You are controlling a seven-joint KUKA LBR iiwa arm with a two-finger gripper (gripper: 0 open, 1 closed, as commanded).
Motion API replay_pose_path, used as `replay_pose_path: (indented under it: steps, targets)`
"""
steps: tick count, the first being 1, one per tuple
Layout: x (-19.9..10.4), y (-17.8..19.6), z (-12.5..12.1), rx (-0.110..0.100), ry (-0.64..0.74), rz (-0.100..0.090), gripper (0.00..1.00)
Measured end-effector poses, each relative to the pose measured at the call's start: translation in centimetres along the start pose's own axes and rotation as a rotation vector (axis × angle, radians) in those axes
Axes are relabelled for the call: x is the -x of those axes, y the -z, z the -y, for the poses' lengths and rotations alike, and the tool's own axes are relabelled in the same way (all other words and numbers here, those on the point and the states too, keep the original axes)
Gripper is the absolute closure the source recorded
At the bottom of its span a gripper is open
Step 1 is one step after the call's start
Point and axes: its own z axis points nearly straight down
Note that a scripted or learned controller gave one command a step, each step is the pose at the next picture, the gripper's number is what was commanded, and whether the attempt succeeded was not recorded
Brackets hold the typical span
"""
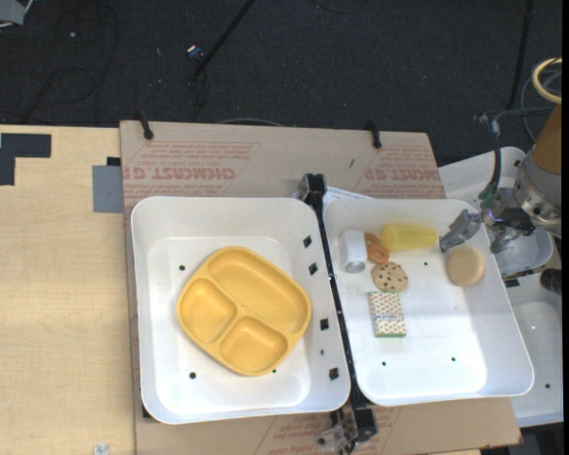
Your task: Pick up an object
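My gripper (480,233) hangs over the right bin's (455,368) far right edge. Its two grey fingers stand apart, so it is open with nothing between them. Just below the fingers, a tan round object (466,267) lies on the bin floor. To its left sit a yellow block (409,236), a chocolate-chip cookie (389,277), a small orange piece (376,249), a white cylinder (354,250) and a small patterned box (389,314).
The left bin (161,254) holds a yellow divided plate (244,309). A black divider (328,292) runs between the two bins. The arm's body (541,188) stands beyond the right bin's rim. The right bin's near half is bare white floor.
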Motion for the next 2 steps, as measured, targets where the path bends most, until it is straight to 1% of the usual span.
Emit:
replay_pose_path:
  steps: [1, 2]
  targets:
    - [0.0, 0.7, -0.3, 0.013, 0.003, 0.003, 0.0]
    - [-0.9, -4.8, 0.4, 0.007, 0.003, 0.001, 0.0]
